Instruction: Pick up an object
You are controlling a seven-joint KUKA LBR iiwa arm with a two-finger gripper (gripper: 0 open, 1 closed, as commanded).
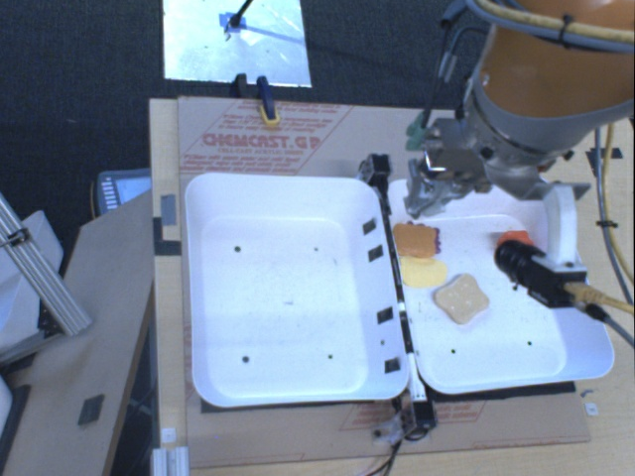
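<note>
Nearest you in the right bin (506, 360) lies a tan, toast-shaped piece (461, 298). Just beyond it, touching or nearly so, is a flat yellow disc (424, 273), and behind that an orange-brown slab (417, 240) with a purple edge showing at its right side. A small orange thing (514, 237) sits further right, apart from those three. The gripper (422, 201) hangs just behind the orange-brown slab, at this bin's far left corner, close to the divide with the left bin (288, 296). From this angle you cannot tell how wide the pincer stands. All four pieces lie on the bin floor, so you are likely in the approach step, with nothing lifted yet. The slab is the closest candidate. The next move calls for centring over it and coming down low, since the pieces lie flat and the yellow disc crowds its near edge.
</note>
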